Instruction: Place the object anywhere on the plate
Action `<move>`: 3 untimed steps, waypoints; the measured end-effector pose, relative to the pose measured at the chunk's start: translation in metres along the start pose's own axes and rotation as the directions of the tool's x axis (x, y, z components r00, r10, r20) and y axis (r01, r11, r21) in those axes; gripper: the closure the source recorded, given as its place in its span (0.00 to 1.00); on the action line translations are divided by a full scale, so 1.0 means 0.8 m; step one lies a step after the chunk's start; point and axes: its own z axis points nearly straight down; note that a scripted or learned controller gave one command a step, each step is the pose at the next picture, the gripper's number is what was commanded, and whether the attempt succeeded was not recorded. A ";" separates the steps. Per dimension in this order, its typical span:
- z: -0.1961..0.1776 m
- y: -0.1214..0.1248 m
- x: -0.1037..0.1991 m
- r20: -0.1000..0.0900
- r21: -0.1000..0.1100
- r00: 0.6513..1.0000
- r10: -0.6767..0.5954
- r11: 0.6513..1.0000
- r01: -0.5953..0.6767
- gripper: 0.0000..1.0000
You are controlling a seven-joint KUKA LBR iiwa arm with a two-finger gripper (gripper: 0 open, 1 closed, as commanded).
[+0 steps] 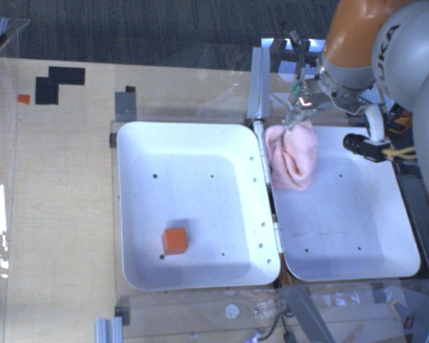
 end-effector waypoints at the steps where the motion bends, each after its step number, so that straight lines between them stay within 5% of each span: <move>1: -0.011 -0.018 0.069 -0.002 0.000 0.920 -0.392 0.920 0.392 1.00; 2: 0.001 -0.036 0.126 -0.003 -0.001 0.695 -0.719 0.695 0.719 1.00; 3: -0.013 -0.063 0.187 0.000 -0.004 0.360 -0.933 0.360 0.933 1.00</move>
